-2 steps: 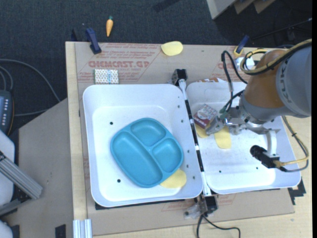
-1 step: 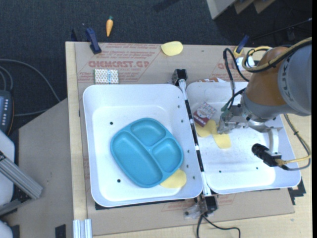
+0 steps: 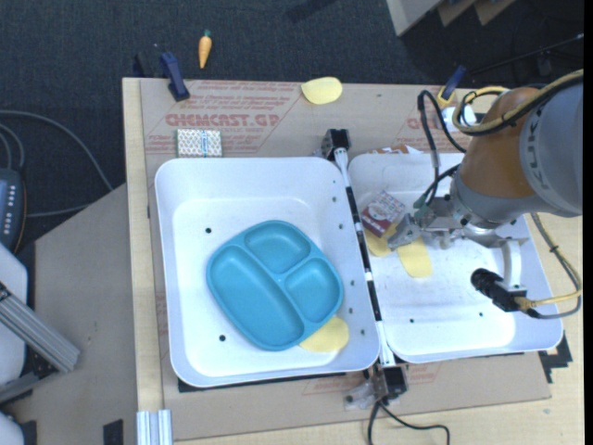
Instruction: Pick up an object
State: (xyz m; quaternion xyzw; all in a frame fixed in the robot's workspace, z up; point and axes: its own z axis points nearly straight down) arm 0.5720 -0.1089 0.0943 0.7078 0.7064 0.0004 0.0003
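Note:
My gripper is low in the right bin, near its left wall. It sits just right of a clear packet with a red label. A yellow piece lies directly under the packet, and a second yellow piece lies just below the gripper. The grey wrist and orange band hide how the gripper meets these items. In the left bin, a blue divided plate rests with a yellow piece tucked at its lower right edge.
A black part with a cable hangs over the right bin's right side. On the bench behind the bins lie a yellow piece, a patterned packet and a blue clip. A small carrot lies on the floor.

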